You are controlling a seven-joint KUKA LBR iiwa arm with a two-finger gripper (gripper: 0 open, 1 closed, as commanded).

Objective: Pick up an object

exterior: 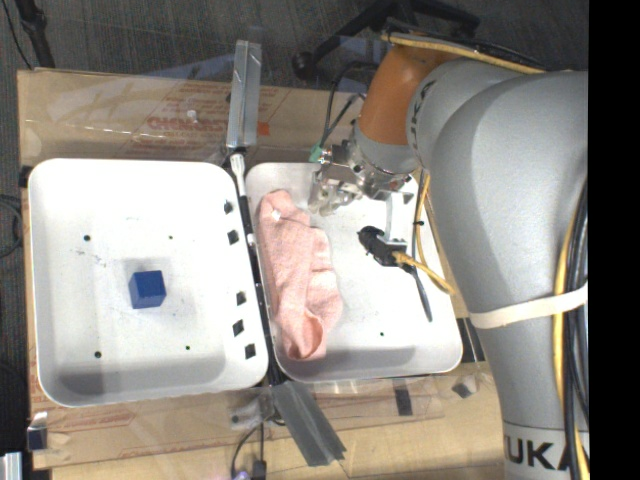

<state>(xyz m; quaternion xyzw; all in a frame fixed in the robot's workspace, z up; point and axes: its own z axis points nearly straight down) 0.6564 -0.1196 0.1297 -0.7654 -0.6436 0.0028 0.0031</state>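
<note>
The end effector (pixel 330 190) sits over the right bin (pixel 440 343) near its 12 o'clock rim; you cannot tell its opening width. Just beside it, at its 7 o'clock, the pink cloth (pixel 297 273) lies along the bin's 9 o'clock wall. The bin's floor at 3 o'clock is bare. In the left bin (pixel 60 183), the blue cube (pixel 147 288) stands well apart from every wall.

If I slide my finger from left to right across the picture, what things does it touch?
Left bin → blue cube → right bin with the pink cloth → tool → grey arm.
</note>
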